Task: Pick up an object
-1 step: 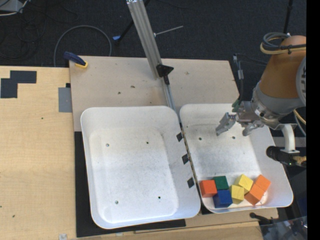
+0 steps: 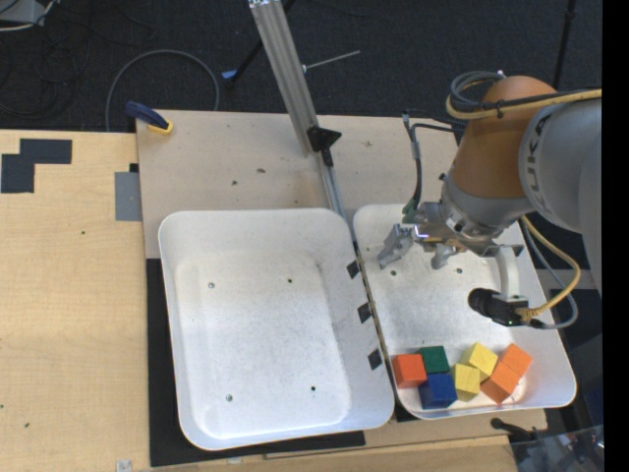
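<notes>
Several small blocks cluster in the near corner of the right bin (image 2: pixel 432 303): a red-orange one (image 2: pixel 410 369), a green one (image 2: pixel 433 357), a blue one (image 2: pixel 438 390), two yellow ones (image 2: pixel 467 379) (image 2: pixel 483 357) and an orange one (image 2: pixel 507 372). My gripper (image 2: pixel 419 249) hangs over the far part of that bin, well behind the blocks. Its fingers (image 2: pixel 393 248) are spread open with nothing between them.
The left bin (image 2: pixel 187 254) lies beside the right one, with black clips along the shared wall. An aluminium rail (image 2: pixel 290 72) slants up from the bench behind the bins. A black cable end (image 2: pixel 496 306) dangles off the wrist above the right bin.
</notes>
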You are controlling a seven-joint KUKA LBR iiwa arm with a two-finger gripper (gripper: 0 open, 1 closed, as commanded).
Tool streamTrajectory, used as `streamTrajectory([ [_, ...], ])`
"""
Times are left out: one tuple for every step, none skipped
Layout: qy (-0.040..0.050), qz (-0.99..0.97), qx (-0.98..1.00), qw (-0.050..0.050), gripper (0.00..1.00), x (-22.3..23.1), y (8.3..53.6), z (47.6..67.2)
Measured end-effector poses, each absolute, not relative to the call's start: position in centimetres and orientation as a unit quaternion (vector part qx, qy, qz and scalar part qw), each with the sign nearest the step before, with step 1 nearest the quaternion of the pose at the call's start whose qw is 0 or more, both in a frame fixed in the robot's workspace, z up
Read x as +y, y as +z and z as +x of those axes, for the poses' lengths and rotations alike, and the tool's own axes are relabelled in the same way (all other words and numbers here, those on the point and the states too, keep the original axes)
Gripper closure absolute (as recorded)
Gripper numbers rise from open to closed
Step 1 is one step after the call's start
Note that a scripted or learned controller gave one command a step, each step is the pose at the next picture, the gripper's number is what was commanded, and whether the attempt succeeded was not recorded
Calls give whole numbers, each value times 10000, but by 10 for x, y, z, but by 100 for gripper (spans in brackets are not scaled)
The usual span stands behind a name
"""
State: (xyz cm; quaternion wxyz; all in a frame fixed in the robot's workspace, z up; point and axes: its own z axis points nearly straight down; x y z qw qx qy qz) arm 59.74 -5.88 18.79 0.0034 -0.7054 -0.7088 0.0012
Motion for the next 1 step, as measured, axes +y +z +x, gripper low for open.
streamTrajectory([
  [-5,-7082,-7060,-34,0,-121,241,641],
])
